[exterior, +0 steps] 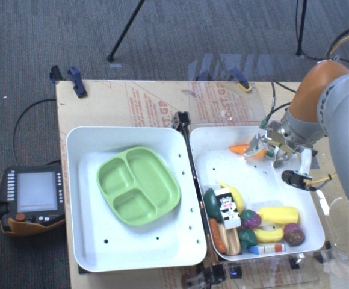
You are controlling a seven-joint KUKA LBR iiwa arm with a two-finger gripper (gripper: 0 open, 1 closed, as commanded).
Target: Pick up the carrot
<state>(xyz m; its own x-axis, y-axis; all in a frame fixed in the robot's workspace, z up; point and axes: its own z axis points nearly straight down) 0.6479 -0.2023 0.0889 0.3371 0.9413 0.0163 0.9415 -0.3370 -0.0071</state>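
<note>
The small orange plastic carrot [247, 150] is sat at the right-hand white bin's [207, 138] twelve o'clock, seemingly pinched by the two-finger gripper [260, 149] around its three o'clock end, so a lift looks needed next.

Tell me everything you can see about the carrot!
The carrot is a small orange toy, plastic-looking, tapering to a point toward the picture's left. It sits near the far end of the right-hand white bin, apart from the pile of toy food at the near end. Its thick end lies right at the claw, which partly covers it. Whether the claw really grips it cannot be told.
</note>
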